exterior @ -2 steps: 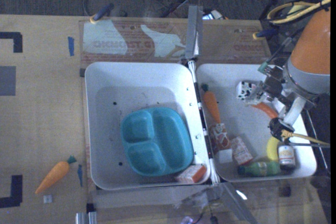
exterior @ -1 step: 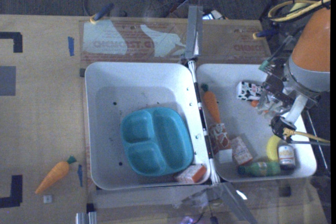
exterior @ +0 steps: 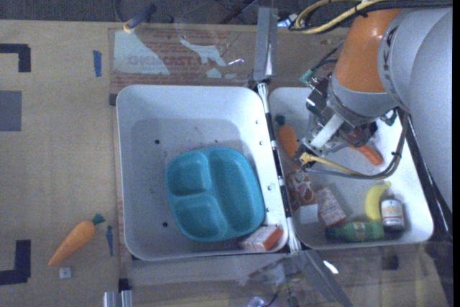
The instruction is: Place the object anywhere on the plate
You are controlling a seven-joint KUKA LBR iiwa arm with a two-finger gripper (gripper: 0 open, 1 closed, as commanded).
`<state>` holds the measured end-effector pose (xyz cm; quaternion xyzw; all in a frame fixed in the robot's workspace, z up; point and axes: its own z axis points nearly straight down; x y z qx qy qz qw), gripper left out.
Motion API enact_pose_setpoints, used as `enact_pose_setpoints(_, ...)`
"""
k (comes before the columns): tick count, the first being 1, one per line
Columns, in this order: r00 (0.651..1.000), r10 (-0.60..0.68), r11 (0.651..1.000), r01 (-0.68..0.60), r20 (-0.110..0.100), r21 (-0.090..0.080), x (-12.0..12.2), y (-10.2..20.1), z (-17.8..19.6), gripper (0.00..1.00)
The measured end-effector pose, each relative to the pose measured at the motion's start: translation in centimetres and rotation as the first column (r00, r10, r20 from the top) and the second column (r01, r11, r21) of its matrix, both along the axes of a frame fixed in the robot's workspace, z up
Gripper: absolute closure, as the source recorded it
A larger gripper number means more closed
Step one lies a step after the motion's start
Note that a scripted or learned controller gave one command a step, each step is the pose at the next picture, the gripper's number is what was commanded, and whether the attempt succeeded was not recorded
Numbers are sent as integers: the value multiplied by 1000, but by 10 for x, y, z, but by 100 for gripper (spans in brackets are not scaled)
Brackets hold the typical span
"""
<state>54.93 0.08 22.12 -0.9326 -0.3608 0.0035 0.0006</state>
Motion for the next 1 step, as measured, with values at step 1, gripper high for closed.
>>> enact_pose_setpoints(1,966,-260,966,260,2,-3,4,112,-10,100)
